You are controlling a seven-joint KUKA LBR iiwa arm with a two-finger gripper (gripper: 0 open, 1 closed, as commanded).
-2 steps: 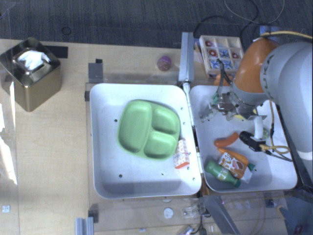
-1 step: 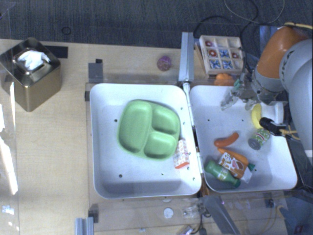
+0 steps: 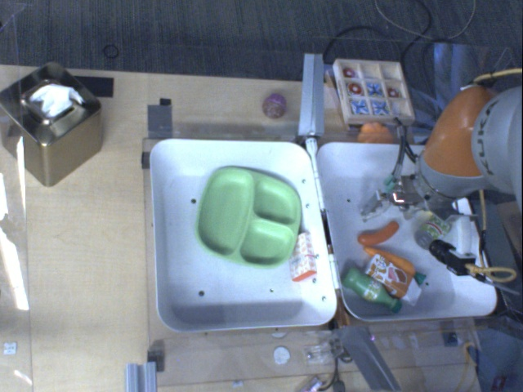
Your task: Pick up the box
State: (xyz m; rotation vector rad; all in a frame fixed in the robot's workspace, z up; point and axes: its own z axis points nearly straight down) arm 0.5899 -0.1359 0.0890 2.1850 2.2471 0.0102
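Note:
A small white and red box (image 3: 304, 257) lies in the left bin (image 3: 176, 300), against its right wall and next to the green plate. An orange carton (image 3: 393, 273) lies in the right bin (image 3: 347, 166) near the front. My gripper (image 3: 386, 206) hangs over the middle of the right bin, above and behind the orange carton and well to the right of the white and red box. Its metal fingers (image 3: 369, 210) are spread open with nothing between them.
A green divided plate (image 3: 249, 213) takes up the middle of the left bin. The right bin also holds a red sausage (image 3: 378, 235), a green bottle (image 3: 369, 290) and a small can (image 3: 431, 232). A tissue box (image 3: 51, 121) and a tile board (image 3: 372, 90) sit outside the bins.

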